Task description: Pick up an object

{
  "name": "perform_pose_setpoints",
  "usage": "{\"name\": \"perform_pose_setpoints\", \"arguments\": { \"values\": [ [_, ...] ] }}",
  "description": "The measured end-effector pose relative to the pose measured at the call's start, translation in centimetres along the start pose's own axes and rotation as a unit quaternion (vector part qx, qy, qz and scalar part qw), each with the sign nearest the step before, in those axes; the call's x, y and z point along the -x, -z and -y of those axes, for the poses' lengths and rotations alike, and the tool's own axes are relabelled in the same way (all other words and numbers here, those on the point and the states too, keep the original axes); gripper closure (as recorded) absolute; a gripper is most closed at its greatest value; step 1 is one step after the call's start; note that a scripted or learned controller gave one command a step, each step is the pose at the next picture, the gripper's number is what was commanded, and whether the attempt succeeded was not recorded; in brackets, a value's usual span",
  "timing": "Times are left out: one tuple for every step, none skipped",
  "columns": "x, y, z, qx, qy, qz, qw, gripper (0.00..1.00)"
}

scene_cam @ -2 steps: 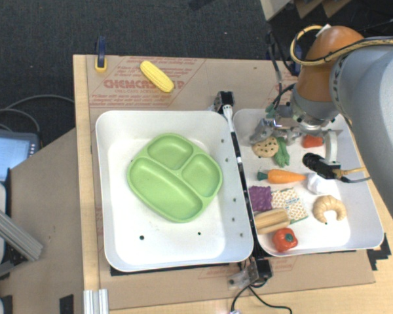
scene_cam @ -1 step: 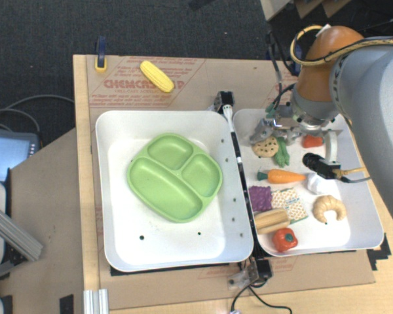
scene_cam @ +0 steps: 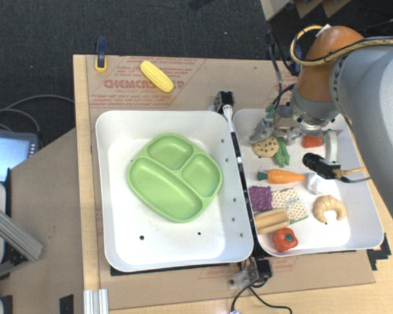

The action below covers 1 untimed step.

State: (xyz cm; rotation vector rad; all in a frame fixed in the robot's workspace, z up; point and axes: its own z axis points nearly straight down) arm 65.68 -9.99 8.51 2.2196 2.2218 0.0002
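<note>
The pincer (scene_cam: 289,131) hangs low over the cookie (scene_cam: 265,147) in the right bin (scene_cam: 367,231); I cannot tell its grip.

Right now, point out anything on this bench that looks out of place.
The toy corn cob lies on the cardboard behind the left bin, outside both bins, while the other toy foods sit in the right bin. Nothing else stands out.
</note>
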Motion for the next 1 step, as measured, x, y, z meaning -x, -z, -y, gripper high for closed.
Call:
{"name": "perform_pose_setpoints", "arguments": {
  "values": [
    [0.00,0.00,0.00,0.000,0.000,0.000,1.0000,0.00]
  ]
}}
